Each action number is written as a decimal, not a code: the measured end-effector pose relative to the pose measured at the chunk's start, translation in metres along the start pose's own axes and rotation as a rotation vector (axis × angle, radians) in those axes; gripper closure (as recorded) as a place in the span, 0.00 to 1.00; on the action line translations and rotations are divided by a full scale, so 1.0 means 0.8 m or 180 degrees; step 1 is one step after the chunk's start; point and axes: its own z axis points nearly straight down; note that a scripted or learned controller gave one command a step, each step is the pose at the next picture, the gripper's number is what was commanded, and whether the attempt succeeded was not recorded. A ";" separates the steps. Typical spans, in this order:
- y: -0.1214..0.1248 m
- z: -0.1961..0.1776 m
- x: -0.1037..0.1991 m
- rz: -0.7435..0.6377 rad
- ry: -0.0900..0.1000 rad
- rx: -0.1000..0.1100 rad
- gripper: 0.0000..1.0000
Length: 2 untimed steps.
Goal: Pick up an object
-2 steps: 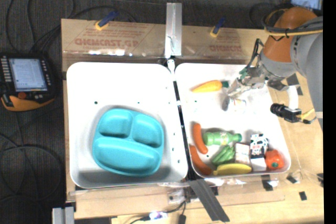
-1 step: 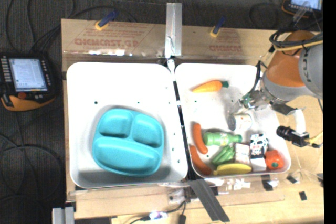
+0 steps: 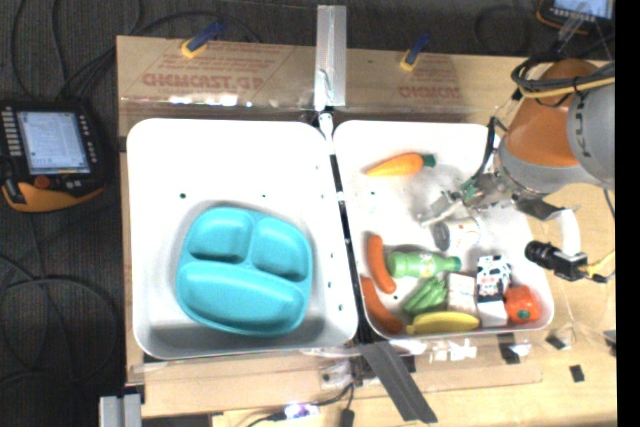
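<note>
My gripper (image 3: 440,221) hangs low over the middle of the right bin (image 3: 350,215), its fingers open with nothing visible between them. Toy food lies below it: a green bottle (image 3: 422,264), a red sausage (image 3: 379,262), a green pod (image 3: 426,295), a yellow banana (image 3: 445,322), a small white box (image 3: 462,293), a black-and-white carton (image 3: 489,277) and a red tomato (image 3: 520,305). An orange carrot (image 3: 400,164) rests toward the bin's far side, up and left of the gripper. A small white item (image 3: 465,233) sits just right of the fingers.
The left bin (image 3: 160,155) holds a turquoise compartment plate (image 3: 245,267). The grey arm with its orange band (image 3: 545,140) comes in from the right over the bin's rim. A teach pendant (image 3: 45,155) lies on the floor at left.
</note>
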 end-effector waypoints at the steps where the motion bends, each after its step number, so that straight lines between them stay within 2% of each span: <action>1: 0.000 0.000 0.000 0.0000 0.0000 0.0000 0.00; 2: -0.098 -0.004 0.010 0.0156 0.0002 -0.0020 0.00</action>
